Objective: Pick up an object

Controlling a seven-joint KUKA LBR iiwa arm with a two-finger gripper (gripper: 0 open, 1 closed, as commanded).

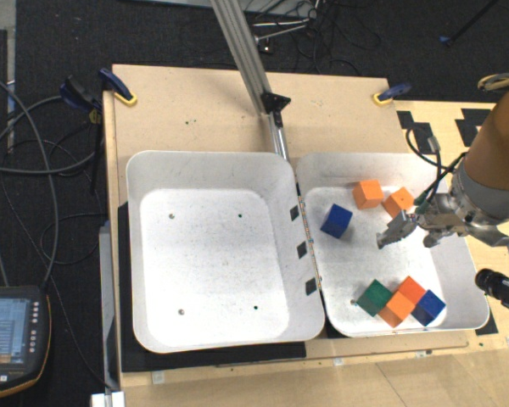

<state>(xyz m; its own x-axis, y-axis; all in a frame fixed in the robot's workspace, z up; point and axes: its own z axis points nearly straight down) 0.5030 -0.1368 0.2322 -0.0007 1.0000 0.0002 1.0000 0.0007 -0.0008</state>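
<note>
The right bin (458, 312) holds several cubes. An orange cube (367, 193) and a second orange cube (399, 202) lie near its far side, and a blue cube (337, 220) sits to their left. At the front, a green cube (375, 298), an orange cube (403, 299) and a blue cube (427, 307) are packed together. My gripper (410, 236) hovers over the middle of this bin, just below the second orange cube. It is open, with nothing between its fingers.
The left bin (144, 227) stands beside the right one on the wooden bench. A metal pole (246, 49) slants down to the gap between the bins. Clamps sit at the bench's far corners.
</note>
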